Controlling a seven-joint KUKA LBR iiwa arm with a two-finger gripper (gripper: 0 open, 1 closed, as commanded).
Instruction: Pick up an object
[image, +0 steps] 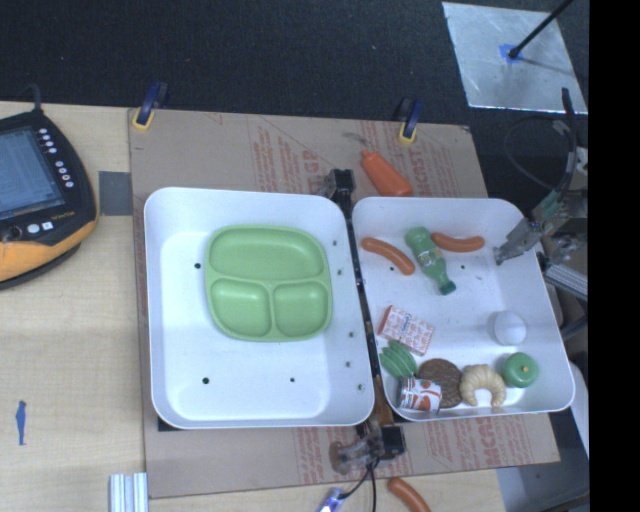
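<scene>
The right bin (520, 290) holds several toy foods. At its back lie two orange sausages (388, 254) (458, 241) with a green bottle (430, 258) between them. A white ball (508, 326) sits to the right, and a red-and-white packet (407, 328) lies near the middle. Along the front are a green round piece (520, 369), a croissant (483, 383), a brown cookie (440, 380), a green leafy piece (397, 358) and a small red-and-white cup (420, 398). My gripper (522, 238) hangs at the bin's back right rim, just right of the second sausage, with nothing seen in it.
The left bin (170, 330) carries a green divided plate (268, 282). An orange carrot (385, 175) lies on the cardboard behind the bins, and another sausage (410, 492) lies in front of them. A teach pendant (40, 195) rests at far left. Clamps (150, 105) (408, 120) hold the cardboard's back edge.
</scene>
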